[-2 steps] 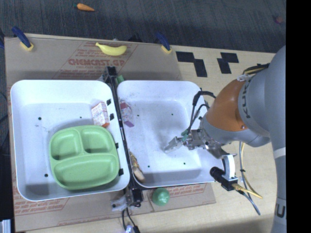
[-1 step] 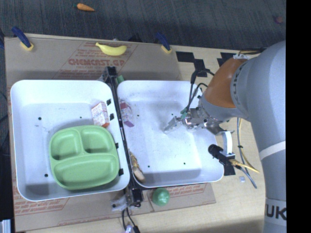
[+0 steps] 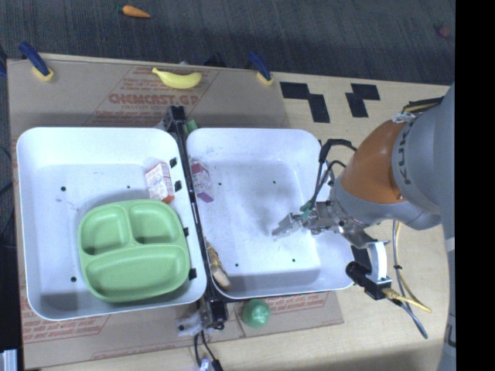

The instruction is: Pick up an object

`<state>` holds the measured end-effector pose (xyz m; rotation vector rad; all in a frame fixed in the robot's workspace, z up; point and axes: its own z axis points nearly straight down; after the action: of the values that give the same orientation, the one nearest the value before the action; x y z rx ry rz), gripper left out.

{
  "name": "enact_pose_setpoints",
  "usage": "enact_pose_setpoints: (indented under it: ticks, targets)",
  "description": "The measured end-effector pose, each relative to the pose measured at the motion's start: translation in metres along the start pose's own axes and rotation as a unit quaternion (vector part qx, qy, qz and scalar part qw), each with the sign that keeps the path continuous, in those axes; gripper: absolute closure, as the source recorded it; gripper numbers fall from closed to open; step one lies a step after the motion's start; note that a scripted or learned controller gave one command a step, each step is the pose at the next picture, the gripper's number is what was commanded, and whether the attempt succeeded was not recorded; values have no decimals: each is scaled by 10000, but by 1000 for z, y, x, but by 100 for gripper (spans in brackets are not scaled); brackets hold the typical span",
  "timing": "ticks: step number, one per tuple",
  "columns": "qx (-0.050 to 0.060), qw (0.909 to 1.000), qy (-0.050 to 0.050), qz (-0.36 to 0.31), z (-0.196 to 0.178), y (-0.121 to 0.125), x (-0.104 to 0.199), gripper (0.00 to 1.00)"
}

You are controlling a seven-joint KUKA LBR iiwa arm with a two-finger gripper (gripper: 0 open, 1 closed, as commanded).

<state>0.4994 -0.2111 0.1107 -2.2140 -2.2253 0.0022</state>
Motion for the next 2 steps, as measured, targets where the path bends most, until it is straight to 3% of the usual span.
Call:
enact_pose_setpoints:
  ticks: [1,2]
  targets:
    - [3,10000,2,-8,-3,-23,0,0]
    - [-7,10000,2,-3,19,53,1,0]
